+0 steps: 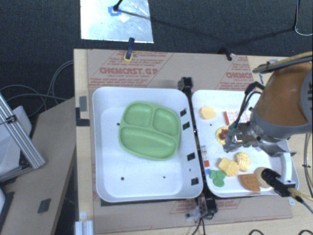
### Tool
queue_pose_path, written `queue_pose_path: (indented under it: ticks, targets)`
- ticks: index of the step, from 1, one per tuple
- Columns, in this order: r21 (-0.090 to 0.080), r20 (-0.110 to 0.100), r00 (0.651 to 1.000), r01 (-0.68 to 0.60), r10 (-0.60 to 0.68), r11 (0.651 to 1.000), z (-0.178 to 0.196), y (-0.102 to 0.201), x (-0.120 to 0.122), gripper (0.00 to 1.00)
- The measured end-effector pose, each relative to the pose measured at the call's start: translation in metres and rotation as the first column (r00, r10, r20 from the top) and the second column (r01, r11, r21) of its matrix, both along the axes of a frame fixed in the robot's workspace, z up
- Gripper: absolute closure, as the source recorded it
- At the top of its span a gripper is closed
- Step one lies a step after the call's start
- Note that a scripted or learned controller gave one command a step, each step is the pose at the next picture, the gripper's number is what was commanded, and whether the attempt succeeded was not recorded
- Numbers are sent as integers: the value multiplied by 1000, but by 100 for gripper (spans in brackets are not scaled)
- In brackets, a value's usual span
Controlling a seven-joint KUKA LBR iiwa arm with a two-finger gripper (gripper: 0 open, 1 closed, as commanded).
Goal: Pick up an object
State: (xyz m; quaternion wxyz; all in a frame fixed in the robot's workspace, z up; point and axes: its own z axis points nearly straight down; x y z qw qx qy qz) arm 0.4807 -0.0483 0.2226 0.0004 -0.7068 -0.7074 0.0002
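Two white bins are set side by side on a brown bench (146, 65). In the right bin (215, 102), the gripper (234, 137) hangs over a red-yellow toy (222, 134) near its centre; its grip cannot be told. Five more food toys lie around; one green plate (149, 130) fills the left bin (105, 131).

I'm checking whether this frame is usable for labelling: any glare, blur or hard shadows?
Camera view: even light, soft shadows; glare on the shiny sheet at top; small toys in the right bin look soft; the gripper is dark and hard to resolve.

Even overhead light, soft focus, glare on white bins (105, 146).
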Motion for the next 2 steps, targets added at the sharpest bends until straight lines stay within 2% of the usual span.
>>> queue_pose_path:
  ticks: [1,2]
  targets:
    - [0,4,1000,-3,3,1000,9,-3,16,100]
    - [0,1,1000,-2,2,1000,10,2,5,100]
